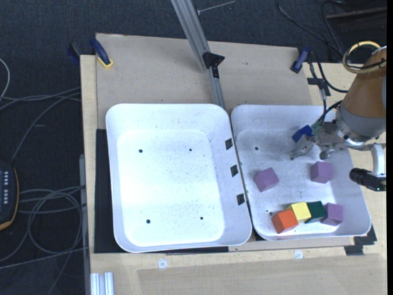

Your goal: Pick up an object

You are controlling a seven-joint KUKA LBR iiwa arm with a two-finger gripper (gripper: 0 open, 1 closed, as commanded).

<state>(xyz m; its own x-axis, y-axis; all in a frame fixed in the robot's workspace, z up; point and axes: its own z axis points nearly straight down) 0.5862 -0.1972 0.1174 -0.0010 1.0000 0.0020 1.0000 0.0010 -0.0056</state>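
Two shallow white plastic bins sit side by side on a pale wooden bench; the left bin (123,165) fills the centre left of the frame and the right bin (245,128) the centre right. The grey arm with an orange band (367,97) enters from the right edge, and its two-finger gripper (310,153) hangs over the upper middle of the right bin, fingers spread apart with nothing between them. A small blue block (301,133) lies just beside the gripper, toward the upper left of it, tilted so its long axis runs from lower left to upper right. Below the gripper, a purple foam cube (321,172) sits just under the right finger, and a second purple cube (266,179) rests near the middle of the bin, apart from it. Along the bin's lower edge lies a row running lower left to upper right: an orange block (284,220), a yellow block (301,211), a green block (317,210), and a third purple cube (334,213), each touching or just beside the next. Blue clamps (102,54) grip the bench's upper corners.
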